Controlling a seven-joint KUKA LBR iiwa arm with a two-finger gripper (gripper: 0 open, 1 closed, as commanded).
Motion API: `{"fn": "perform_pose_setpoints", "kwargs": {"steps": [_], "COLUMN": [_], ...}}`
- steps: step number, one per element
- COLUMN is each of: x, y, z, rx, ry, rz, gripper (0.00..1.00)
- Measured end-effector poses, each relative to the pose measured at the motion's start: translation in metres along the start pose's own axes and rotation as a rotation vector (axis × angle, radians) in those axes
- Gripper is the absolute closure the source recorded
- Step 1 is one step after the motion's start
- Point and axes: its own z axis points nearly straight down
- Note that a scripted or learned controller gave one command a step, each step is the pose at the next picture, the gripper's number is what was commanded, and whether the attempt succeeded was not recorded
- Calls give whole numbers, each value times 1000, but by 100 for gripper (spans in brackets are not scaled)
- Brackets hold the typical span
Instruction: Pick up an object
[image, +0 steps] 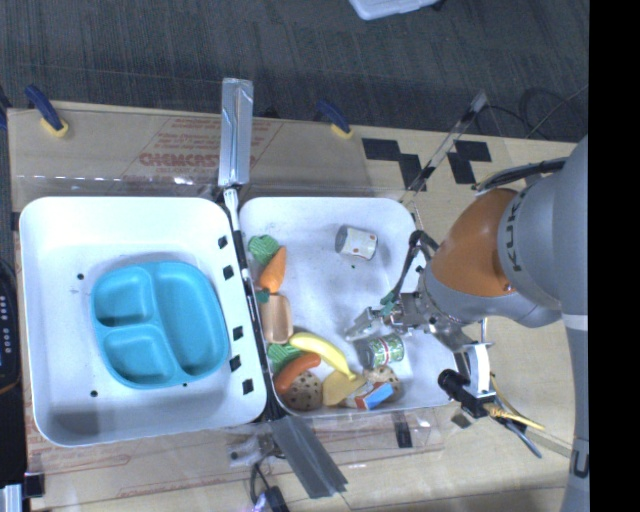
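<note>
My gripper (384, 322) is low in the right bin (318, 215), near its right wall. A small green-labelled can (386, 351) sits right under and in front of it, and whether the two touch is unclear. Food toys are piled along the bin's left and front sides: a carrot (273, 268), a bread roll (277, 318), a banana (321, 350), a red and green vegetable (293, 369), a cookie (308, 392) and a small blue and orange box (376, 397). A grey and white can (355, 242) lies alone at the back.
The left bin (40, 250) holds a blue divided plate (160, 322). The arm's grey body and orange band (478, 255) hang over the right bin's right edge. A metal divider post (235, 130) stands between the bins at the back.
</note>
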Motion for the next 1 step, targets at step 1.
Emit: {"fn": "perform_pose_setpoints", "kwargs": {"steps": [1], "x": [6], "y": [-29], "z": [-1], "rx": [-5], "ry": [1], "rz": [-53], "gripper": [0]}}
